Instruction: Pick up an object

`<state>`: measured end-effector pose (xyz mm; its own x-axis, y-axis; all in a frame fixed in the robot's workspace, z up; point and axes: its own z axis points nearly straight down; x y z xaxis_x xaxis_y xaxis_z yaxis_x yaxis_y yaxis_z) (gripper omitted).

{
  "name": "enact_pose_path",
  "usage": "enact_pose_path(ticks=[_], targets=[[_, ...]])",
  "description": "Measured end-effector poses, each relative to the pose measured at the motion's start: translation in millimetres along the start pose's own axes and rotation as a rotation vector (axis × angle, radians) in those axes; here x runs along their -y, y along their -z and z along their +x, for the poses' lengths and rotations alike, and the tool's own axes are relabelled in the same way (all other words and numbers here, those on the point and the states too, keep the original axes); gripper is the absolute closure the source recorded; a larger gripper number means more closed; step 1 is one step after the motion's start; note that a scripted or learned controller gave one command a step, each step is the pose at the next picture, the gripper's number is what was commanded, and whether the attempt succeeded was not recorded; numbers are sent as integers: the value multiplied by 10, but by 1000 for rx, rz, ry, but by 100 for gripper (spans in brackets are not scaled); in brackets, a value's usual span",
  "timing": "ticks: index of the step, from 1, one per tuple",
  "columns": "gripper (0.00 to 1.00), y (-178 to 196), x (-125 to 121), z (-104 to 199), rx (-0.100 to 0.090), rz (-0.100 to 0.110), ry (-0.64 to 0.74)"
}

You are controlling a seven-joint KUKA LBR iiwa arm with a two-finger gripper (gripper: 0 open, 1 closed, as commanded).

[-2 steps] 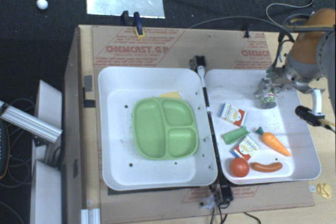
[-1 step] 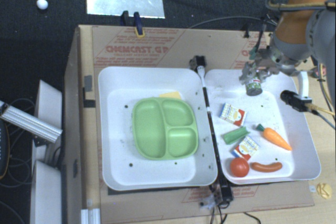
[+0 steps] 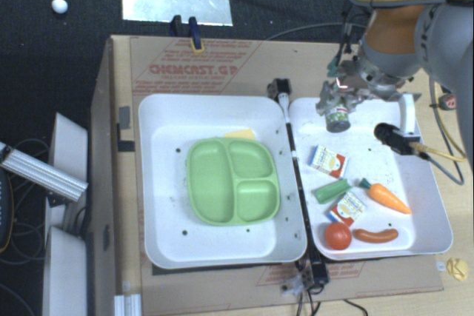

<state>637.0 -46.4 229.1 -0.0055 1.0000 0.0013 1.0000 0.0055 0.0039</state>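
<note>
Grey can (image 3: pixel 338 118) stands upright beneath the gripper (image 3: pixel 335 101).

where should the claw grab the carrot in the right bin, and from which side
Probably across the thick orange middle of the carrot, coming straight down from above. It lies flat on the floor of the right bin, green top toward the bin's centre and tip toward the outer wall, so closing across its narrow width should fit best. Neighbours lie beside the leafy end.

Bench (image 3: pixel 192 59) – two white bins side by side: left bin (image 3: pixel 167 159), right bin (image 3: pixel 426 196).
</note>
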Motion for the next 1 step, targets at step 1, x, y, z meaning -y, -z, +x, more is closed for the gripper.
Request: enact_pose_path(ticks=[1], targets=[[100, 271, 246, 617, 0, 1, 0]])
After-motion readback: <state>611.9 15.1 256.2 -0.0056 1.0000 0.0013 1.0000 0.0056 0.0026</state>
